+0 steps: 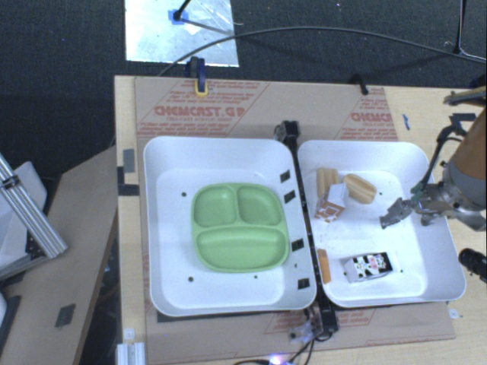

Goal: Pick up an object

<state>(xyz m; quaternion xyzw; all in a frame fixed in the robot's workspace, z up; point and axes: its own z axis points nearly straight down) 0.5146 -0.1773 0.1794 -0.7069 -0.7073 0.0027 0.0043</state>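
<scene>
green plate (240,226) in left bin (163,204), hand (396,214) over right bin (434,280)

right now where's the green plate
The green divided plate lies flat in the middle of the left white bin, across the centre divider from the snacks in the right bin.

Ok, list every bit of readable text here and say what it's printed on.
"CHEMCAST GP": red print on the brown board behind the left bin; the repeat behind the right bin is partly cut off.
Black-and-white pack: markings too small to read.
Small carton: print blurred.
</scene>
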